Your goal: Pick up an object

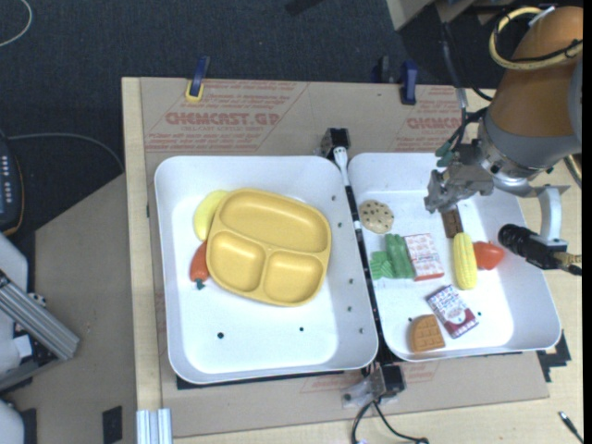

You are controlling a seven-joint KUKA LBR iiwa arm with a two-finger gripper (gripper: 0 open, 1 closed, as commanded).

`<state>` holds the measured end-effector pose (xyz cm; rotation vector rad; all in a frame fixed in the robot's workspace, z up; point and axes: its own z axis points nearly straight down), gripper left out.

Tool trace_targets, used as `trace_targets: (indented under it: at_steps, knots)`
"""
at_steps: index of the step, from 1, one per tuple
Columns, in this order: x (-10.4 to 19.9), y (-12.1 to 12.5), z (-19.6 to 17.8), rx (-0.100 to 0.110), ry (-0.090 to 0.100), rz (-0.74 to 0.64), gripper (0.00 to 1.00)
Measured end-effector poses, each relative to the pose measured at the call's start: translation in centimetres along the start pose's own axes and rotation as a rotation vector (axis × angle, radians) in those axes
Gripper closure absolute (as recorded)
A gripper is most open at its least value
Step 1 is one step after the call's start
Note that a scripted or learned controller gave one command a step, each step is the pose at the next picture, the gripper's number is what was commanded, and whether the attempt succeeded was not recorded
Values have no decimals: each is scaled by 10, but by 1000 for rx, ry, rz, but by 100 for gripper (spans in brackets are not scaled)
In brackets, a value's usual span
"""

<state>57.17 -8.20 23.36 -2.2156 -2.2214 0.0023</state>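
Observation:
My gripper [450, 213] hangs over the back of the right bin [527, 336], its dark fingers pointing down just above a yellow corn cob [463, 260]. A red-orange piece [488, 254] lies right of the corn. Left of them lie a round cookie [376, 215], a green item [392, 257] and a white-and-red packet [423, 254]. Toward the front sit a red-and-white sachet [451, 309] and a brown biscuit [425, 333]. Nothing shows between the fingers.
The left bin [185, 322] holds a yellow divided plate [268, 245], with a yellow piece [207, 211] and a red-orange piece [199, 265] at its left edge. A black divider clip [336, 142] sits between the bins. Blue and yellow clamps grip the board's far edge.

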Motion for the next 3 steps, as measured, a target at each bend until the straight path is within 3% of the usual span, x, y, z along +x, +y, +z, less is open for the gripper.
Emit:
trace_targets:
  at_steps: [2,3]
  knots:
    - [75,-70,0,0,1,-1,100]
    - [104,-83,2,0,0,-1,100]
